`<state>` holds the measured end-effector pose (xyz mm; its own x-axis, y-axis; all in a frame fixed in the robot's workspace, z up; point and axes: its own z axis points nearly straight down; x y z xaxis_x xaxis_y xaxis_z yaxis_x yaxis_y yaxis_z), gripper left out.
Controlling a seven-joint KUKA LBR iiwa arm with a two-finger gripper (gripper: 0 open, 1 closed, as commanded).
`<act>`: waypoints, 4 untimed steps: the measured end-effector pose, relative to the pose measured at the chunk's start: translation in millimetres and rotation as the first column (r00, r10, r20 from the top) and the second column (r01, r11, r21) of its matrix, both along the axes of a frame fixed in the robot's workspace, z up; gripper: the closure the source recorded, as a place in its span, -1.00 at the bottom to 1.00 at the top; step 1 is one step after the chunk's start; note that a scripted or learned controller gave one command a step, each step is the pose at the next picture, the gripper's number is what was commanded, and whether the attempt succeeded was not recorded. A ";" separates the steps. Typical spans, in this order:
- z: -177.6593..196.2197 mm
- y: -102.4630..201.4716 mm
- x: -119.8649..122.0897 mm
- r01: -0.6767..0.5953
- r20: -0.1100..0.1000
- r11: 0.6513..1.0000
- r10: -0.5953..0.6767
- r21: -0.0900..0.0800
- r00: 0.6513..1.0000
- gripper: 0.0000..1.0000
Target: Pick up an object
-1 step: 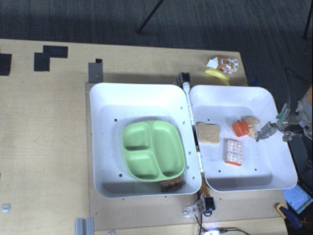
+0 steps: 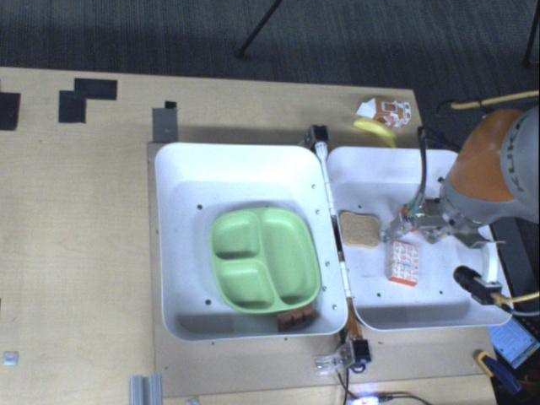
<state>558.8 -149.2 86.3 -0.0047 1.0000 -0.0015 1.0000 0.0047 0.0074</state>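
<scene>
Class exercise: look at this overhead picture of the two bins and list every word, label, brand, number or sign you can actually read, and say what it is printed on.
No text can be read here.
Small packet in the right bin: red and white print, too blurred to read.
Wrapper on the bench beyond the bins: orange and white print, too small to read.
Green divided plate in the left bin: no markings visible.

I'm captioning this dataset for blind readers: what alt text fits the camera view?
A grey arm's end effector hovers in the right bin, near a tan sponge and a small patterned packet. The left bin holds a green divided plate with a brown object at its lower edge.
</scene>
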 end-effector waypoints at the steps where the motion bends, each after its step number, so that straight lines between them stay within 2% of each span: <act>1: 11.7 0.3 1.7 -0.002 0.005 1.000 0.002 0.000 1.000 1.00; 2: 11.6 0.3 1.6 -0.002 0.005 1.000 0.002 0.000 1.000 -1.00; 3: 22.4 1.0 2.9 -0.004 0.008 1.000 0.004 0.000 1.000 1.00; 4: 22.3 1.0 2.8 -0.004 0.008 1.000 0.004 0.000 1.000 -1.00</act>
